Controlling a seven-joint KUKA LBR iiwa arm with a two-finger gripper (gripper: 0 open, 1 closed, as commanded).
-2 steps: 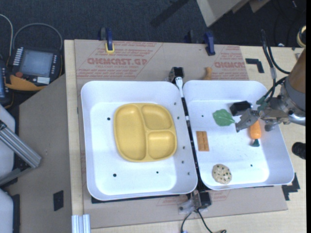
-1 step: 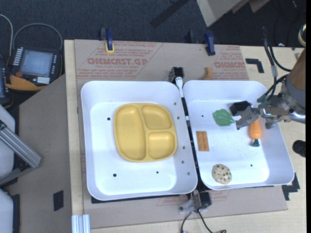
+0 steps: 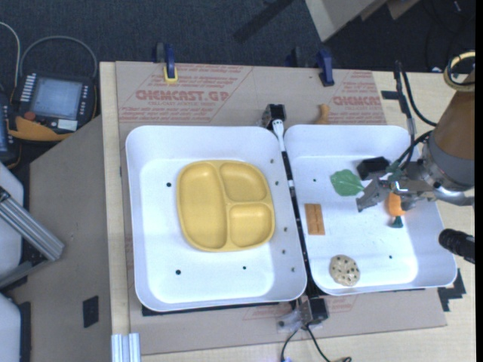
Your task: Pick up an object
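Note:
My gripper [image 3: 370, 182] hangs over the right bin [image 3: 423, 270], reaching in from the right, and stands open. Its two fingers [image 3: 368, 197] are spread toward the left, with nothing between them. A green leaf-shaped piece [image 3: 346, 182] lies just left of the fingertips, apart from them. A small orange carrot-like piece [image 3: 395, 205] lies under the gripper's body, slightly to the right. Further left in that bin lies a brown rectangular bar [image 3: 315, 219], and a round speckled cookie [image 3: 344, 270] sits near the front edge.
The left bin [image 3: 147, 270] holds a yellow divided plate [image 3: 225, 204]. A black ridge between the two bins [image 3: 290, 194] separates them. Blue clamps [image 3: 170, 62] sit at the back of the bench.

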